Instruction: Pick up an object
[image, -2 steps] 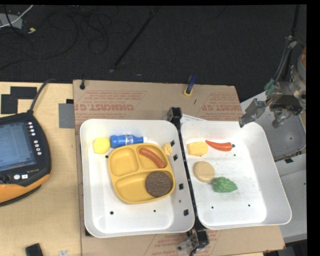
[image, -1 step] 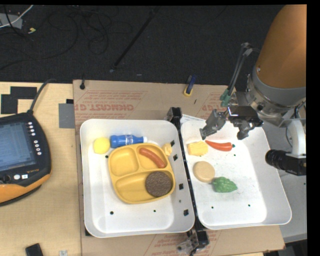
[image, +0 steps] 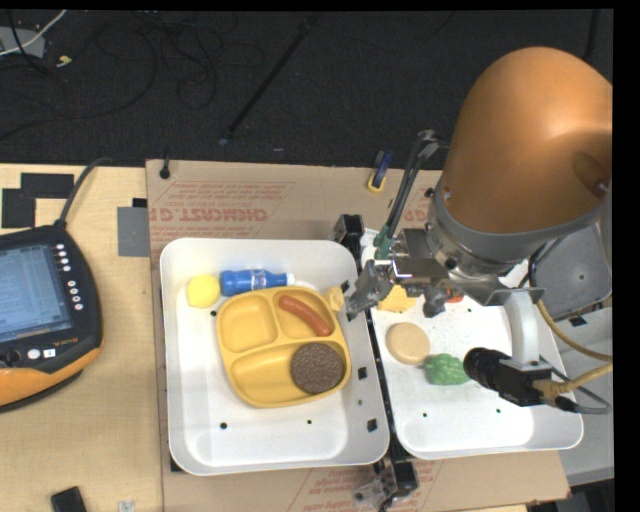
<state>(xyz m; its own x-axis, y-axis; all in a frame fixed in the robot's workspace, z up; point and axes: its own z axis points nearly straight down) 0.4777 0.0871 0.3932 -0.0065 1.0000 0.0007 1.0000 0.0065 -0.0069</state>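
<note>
Left bin (image: 180, 400):
- Yellow divided tray (image: 255, 380), lying flat in the middle of the bin.
- Sausage (image: 305, 313) in the tray's far right compartment, lying at a slant.
- Brown round patty (image: 317, 367) in the tray's large near compartment, at its right end.
- Blue bottle (image: 253, 281) on its side on the bin floor, just beyond the tray's far edge, touching or nearly touching it.
- Yellow lemon (image: 202, 290) just left of the bottle, beside the tray's far left corner.

Right bin (image: 480, 430):
- Tan disc (image: 408, 342) lying flat near the bin's left wall.
- Green lump (image: 445, 369) just right of the disc and slightly nearer, close to it; contact not clear.
- Yellow piece (image: 397, 299) at the far left of the bin, partly hidden under the claw.

Claw (image: 392, 285): low over the strip where the two bins meet, above the far left corner of the right bin. Open or closed: cannot tell. Nothing seen gripped.

Nearest thing for picking: the yellow piece, directly below the claw; next nearest, the tan disc.

Both bins side by side on a cardboard sheet (image: 250, 205) on the tabletop (image: 110, 400). Control pad (image: 40, 310) at the tabletop's left, well apart from the bins.
</note>
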